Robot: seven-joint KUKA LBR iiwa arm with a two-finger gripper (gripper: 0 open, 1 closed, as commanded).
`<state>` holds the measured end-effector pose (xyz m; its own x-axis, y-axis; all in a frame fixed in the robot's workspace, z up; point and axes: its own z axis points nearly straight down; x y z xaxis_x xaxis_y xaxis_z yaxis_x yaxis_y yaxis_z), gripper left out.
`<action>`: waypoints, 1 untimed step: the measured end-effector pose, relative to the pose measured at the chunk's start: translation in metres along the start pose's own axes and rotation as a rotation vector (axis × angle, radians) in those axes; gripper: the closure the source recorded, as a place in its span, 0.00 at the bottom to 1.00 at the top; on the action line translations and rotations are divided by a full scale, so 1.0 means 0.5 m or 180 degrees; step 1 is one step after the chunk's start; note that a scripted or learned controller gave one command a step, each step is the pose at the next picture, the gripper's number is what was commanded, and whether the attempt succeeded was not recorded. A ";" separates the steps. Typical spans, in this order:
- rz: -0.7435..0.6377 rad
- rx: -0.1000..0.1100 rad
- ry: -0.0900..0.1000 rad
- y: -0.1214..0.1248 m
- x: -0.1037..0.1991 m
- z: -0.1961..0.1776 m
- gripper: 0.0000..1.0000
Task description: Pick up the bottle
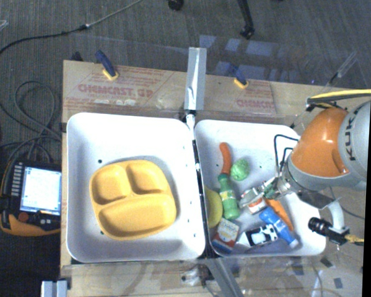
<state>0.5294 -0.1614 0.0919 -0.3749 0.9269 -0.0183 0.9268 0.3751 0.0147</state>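
Observation:
A green bottle (228, 200) with an orange-red cap lies in the right bin (206, 135), left of centre, with its cap pointing to the far side. A blue bottle (278, 225) lies near the bin's front right. My gripper (259, 195) reaches down from the orange-banded wrist (318, 152) into the middle of the right bin. It sits just right of the green bottle and above the blue one. Clutter around its tip hides what it touches.
The right bin also holds an orange carrot (225, 155), a green ball (239, 170), a yellow fruit (213, 206), a small carton (228, 231), a black-and-white item (261, 235) and an orange piece (281, 210). A yellow divided plate (133, 198) lies in the left bin (79, 170).

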 end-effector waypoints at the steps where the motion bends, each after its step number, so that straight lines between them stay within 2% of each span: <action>1: 0.0185 0.0007 0.0022 0.011 0.114 0.000 0.00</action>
<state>0.5132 -0.1067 0.0910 -0.3205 0.9472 -0.0107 0.9471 0.3206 0.0134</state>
